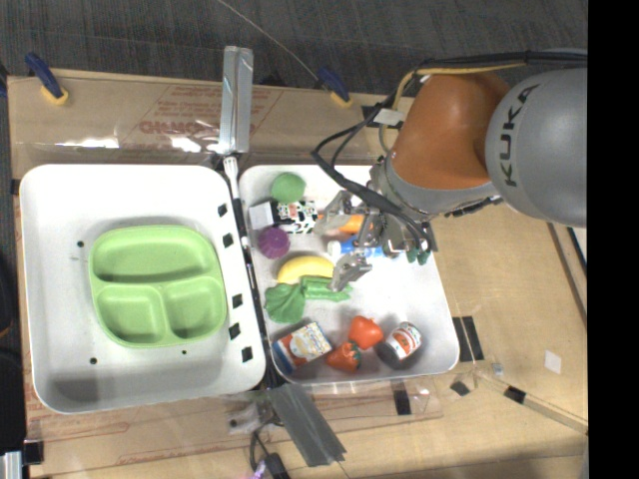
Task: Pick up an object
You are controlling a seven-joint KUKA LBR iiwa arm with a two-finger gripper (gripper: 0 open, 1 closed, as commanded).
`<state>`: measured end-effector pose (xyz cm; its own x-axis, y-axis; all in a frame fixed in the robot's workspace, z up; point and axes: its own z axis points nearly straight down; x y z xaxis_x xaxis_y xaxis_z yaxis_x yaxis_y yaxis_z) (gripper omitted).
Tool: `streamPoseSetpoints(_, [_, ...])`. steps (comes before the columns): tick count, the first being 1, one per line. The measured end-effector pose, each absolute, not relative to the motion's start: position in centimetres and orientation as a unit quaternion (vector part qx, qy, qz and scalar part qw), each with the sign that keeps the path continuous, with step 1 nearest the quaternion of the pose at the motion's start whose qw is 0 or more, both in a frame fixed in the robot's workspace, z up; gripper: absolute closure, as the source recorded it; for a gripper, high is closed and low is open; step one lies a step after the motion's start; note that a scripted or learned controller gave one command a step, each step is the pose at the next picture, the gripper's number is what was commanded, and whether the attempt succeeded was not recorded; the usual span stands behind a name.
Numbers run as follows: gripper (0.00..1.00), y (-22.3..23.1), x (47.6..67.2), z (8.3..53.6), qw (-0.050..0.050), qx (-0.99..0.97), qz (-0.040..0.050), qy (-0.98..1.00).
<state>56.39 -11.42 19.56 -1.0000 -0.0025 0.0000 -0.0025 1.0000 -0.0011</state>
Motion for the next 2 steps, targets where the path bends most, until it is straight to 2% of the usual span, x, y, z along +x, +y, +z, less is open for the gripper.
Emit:
streamPoseSetpoints(1, [0.00,-15.7,59.2,12.0,0.003,-0.057,-0.0001,-0.998])
streamPoseSetpoints(2, [0.00,-17.3,63.2,9.1,0.000,-0.055,0.0000,-0.998])
